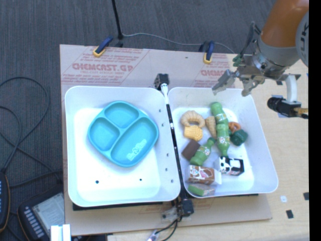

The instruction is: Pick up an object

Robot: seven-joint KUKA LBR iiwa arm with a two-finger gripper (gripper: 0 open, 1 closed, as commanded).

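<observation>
At the bottom of the frame, the right-hand shallow white bin (263,149) holds a loose heap of small toy foods. Nearest its lower edge lies a brown-and-white printed carton (201,174) with a pale green piece (199,190) just below it, and beside them to the right sits a black-and-white cow-patterned block (231,165). A little farther up, a dark brown chocolate-like slab (190,149) touches a small green bottle (201,153), and a second green bottle (222,142) stands tilted next to it. Above these come a yellow corn cob piece (193,132), a tan pretzel-shaped bread (192,118), a beige cone-like piece (211,126), a tall green bottle (218,111) and, toward the right, a dark green pepper (239,137) touching a small orange piece (234,126). In the left-hand shallow white bin (80,134) rests a light blue plastic plate with three compartments (123,133). Both bins sit on a brown cardboard sheet with red print (105,67), held at its top edge by two yellow-and-blue clamps (103,46). At the upper right, the two-finger gripper (234,86) hangs over the far rim of the right bin, its fingers spread apart with nothing between them, well above the toys.
</observation>
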